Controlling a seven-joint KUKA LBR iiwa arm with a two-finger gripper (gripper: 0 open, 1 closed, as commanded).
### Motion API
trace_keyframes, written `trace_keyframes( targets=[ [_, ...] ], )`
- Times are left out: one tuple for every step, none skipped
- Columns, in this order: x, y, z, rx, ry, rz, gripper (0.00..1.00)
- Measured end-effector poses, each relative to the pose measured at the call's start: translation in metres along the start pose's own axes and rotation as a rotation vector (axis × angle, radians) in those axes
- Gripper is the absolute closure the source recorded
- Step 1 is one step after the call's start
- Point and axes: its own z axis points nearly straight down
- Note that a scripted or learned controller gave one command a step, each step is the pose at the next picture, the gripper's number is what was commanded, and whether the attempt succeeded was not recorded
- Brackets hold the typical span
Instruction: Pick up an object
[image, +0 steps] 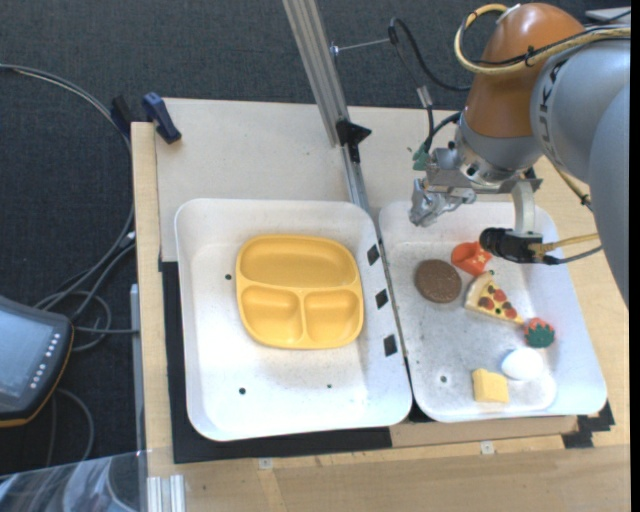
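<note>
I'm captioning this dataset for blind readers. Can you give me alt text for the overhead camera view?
A grey and orange robot arm holds its gripper above the far end of the right bin, which contains a brown disc, toy pizza slice, cheese wedge and white egg. The left bin holds a yellow divided tray.

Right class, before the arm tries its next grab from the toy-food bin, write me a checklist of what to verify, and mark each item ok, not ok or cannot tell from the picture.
1. Gripper above the right bin: ok, over its far left corner.
2. Nothing between the fingers: ok, none seen.
3. Gripper above a target: not ok; the brown cookie lies nearer the camera.
4. Cookie free of neighbours: ok, a gap separates it from the pizza slice.
5. Finger opening: cannot tell.
6. Yellow tray out of the way: ok, in the left bin.
</note>
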Motion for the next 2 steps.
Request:
trace_keyframes(
  targets=[
    [0.049, -0.009, -0.019, -0.001, 0.0, 0.0, 1.0],
    [0.113, -0.016, -0.03, -0.001, 0.001, -0.001, 1.0]
  ],
)
